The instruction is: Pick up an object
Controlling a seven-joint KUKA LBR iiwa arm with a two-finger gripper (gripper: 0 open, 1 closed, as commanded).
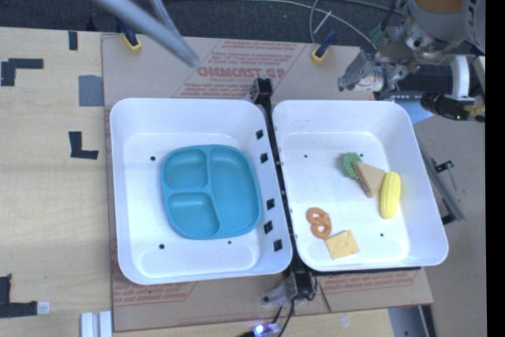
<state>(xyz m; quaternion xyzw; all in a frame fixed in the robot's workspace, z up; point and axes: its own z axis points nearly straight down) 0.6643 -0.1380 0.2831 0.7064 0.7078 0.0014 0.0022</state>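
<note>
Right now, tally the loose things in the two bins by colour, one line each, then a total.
Blue: 1, the divided plate in the left bin
Yellow: 2, the corn cob and the cheese square
Green: 1, the leafy piece
Tan: 1, the wedge
Orange-brown: 1, the pretzel
Total: 6, with 5 in the right bin
</note>
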